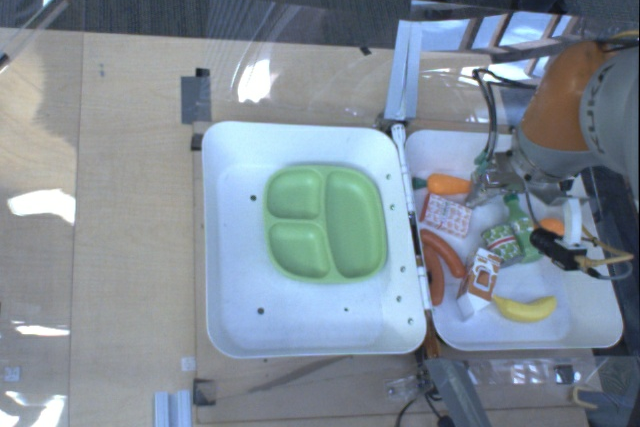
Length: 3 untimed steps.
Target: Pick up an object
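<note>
My gripper (487,185) is low in the right bin (590,330), near its back left part. It hangs just right of an orange carrot (447,184) and above a red-and-white packet (446,214). A green packet (509,241) lies just in front of the gripper. Nearer the front are a red sausage (444,255), a white-and-orange carton (481,277) and a yellow banana (526,308). I see nothing held between the fingers.
The left bin (230,315) holds a green divided plate (327,221) in its middle. A small orange thing (551,227) shows beside the wrist. The grey arm with its orange band (558,105) covers the right bin's back right corner.
</note>
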Each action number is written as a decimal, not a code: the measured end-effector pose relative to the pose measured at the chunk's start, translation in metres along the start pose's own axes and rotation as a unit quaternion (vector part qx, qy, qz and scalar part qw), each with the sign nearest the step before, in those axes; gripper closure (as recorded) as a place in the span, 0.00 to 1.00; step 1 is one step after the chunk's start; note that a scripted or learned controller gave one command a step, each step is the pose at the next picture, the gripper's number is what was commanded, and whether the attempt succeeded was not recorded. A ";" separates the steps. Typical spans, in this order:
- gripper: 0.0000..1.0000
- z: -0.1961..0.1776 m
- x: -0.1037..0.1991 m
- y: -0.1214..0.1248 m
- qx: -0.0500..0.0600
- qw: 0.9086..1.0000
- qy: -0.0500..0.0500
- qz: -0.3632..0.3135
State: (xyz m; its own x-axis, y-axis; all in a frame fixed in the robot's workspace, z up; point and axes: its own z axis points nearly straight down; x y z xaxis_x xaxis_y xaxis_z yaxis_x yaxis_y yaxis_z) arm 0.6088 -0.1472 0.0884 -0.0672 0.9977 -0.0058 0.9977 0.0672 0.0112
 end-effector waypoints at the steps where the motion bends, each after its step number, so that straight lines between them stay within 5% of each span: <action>1: 0.00 0.004 0.017 0.053 0.021 1.000 0.002 0.001; 2: 0.00 0.004 0.022 0.054 0.022 1.000 -0.002 0.009; 3: 0.00 -0.001 0.023 -0.031 0.001 1.000 0.001 -0.025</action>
State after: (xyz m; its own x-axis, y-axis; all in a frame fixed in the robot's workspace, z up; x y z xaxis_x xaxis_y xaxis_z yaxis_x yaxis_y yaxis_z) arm 0.5762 -0.1264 0.0892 -0.1165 0.9932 -0.0043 0.9931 0.1165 0.0092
